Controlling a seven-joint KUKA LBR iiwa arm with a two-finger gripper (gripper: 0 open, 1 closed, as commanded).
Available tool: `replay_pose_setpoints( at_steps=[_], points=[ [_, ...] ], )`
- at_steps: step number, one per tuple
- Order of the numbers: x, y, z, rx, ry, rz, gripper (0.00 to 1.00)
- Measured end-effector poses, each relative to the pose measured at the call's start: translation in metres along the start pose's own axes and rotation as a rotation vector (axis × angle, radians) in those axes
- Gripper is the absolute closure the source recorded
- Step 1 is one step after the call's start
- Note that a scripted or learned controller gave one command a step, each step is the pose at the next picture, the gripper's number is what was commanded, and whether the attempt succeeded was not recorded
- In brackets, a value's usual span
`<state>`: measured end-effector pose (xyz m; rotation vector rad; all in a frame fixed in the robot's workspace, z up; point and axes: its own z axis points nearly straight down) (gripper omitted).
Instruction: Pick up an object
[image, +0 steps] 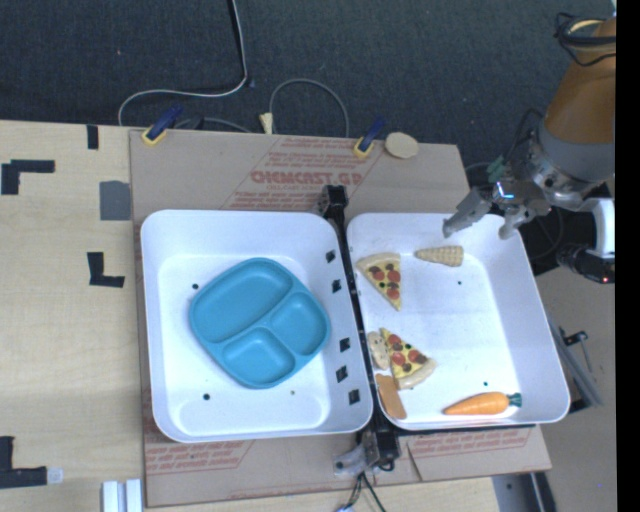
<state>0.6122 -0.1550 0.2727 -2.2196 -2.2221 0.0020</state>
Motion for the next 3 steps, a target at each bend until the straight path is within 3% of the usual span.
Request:
replay_pose_setpoints(
  at_steps=[1,2,3],
  points=[
    [0.049,0.005,0.11,0.01,0.003,-0.004,0.0],
    [0.055,0.022,0.192,-0.004,-0.003,-0.002,0.0],
    [0.054,0.023,0.176,-0.005,-0.002,0.0,1.0]
  ],
)
